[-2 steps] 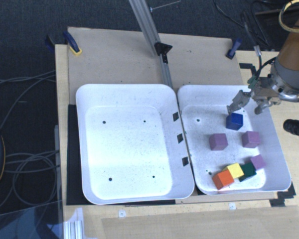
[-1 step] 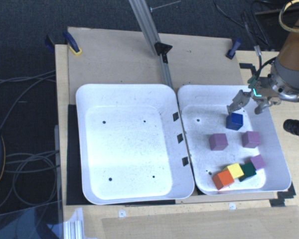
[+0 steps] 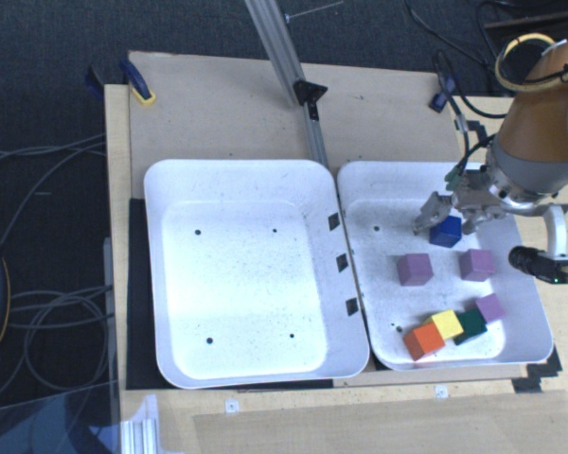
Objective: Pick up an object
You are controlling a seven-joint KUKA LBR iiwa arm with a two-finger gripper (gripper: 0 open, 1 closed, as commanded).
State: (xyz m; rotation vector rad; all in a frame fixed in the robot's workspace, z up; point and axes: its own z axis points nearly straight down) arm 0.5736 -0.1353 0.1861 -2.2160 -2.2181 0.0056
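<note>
orange cube [image 3: 421,340] nearest; blue cube [image 3: 445,232] between the spread fingers of the claw [image 3: 449,218], right bin [image 3: 379,197].

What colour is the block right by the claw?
Blue, seen best in the camera view, beside the claw.

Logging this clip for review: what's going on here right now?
A robot arm reaches in from the right, with its end effector low over the right bin at a blue block. Whether the block is gripped can't be told. Two purple blocks lie nearby, and a row of orange, yellow, green and purple blocks sits near the front edge. The left bin is beside it.
</note>
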